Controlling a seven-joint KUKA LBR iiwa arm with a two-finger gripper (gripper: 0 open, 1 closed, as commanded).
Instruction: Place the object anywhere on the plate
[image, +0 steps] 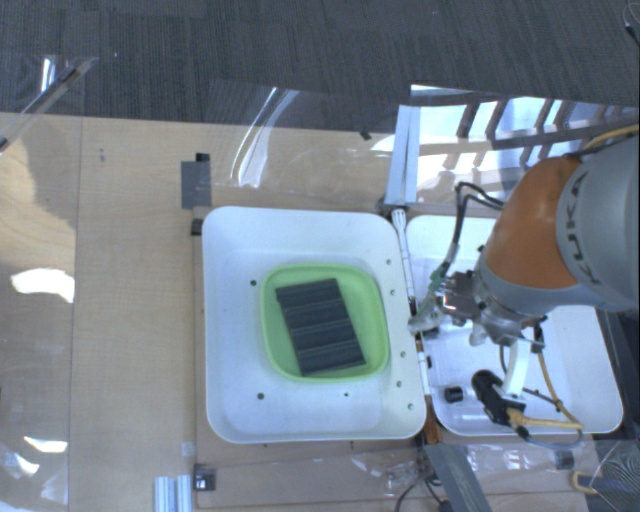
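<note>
In left bin (230, 400), green plate (275, 300) bears dark ridged block (320, 326), long axis near-far, slightly slanted. Right of it, gripper (440, 308) at right bin (600, 400) left edge; its opening cannot be told. Block judged already placed

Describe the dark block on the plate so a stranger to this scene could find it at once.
Take the left white bin; a square green plate sits in its middle. On that plate lies a dark grey block, rectangular and ridged across its top, the one dark shape against green and white.
</note>
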